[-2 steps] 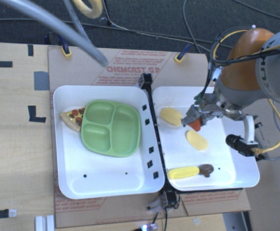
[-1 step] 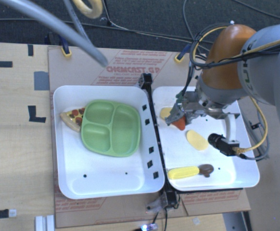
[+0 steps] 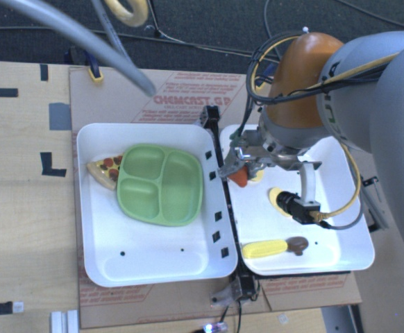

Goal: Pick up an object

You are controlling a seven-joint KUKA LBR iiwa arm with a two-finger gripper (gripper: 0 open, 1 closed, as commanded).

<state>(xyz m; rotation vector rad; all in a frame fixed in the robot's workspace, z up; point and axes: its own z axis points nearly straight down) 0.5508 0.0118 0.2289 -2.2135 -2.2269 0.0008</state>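
While tool (image 3: 240, 164) state unclear: tray (image 3: 160, 184) and pizza slice (image 3: 105, 169) in left bin (image 3: 146, 266), corn (image 3: 264, 249) in right bin (image 3: 341, 255).

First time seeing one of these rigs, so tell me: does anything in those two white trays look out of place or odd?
One thing: the pizza slice in the left bin lies partly tucked under the green divided plate, not on it. The corn cob lies loose in the right bin.

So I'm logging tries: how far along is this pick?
Done: the arm has reached into the right bin, its claw low over an orange-red item by the divider. In hand: nothing visibly gripped. Left: grasp and lift; the corn lies untouched in the same bin.
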